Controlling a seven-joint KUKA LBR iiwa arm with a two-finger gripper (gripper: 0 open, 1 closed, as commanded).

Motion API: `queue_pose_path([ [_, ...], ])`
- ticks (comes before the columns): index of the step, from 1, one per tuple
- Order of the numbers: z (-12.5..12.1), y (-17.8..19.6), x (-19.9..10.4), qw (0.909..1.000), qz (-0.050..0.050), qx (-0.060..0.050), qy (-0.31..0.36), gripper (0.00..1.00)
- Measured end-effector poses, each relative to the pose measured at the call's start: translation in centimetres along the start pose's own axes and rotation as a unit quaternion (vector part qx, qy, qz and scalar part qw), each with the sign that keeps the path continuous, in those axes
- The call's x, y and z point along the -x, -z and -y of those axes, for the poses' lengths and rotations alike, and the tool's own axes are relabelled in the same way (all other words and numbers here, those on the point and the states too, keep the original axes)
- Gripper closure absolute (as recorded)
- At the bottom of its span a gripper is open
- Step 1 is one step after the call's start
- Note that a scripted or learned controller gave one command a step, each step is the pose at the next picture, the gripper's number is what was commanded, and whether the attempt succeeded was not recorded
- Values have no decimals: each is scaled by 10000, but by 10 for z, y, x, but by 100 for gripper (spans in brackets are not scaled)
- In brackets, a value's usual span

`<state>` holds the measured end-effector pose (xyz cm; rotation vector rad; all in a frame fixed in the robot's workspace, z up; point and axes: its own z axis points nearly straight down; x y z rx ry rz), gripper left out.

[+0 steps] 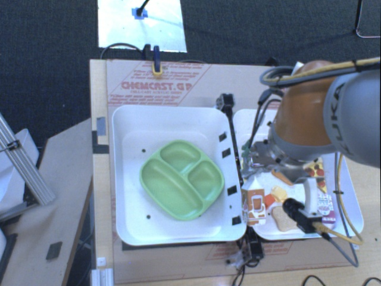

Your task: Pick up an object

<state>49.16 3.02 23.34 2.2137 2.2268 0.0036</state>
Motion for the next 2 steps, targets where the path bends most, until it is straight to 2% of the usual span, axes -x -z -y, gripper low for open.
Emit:
queue_pose_path([
  [2, 1, -19, 0, 10000, 2, -15, -12, 100],
])
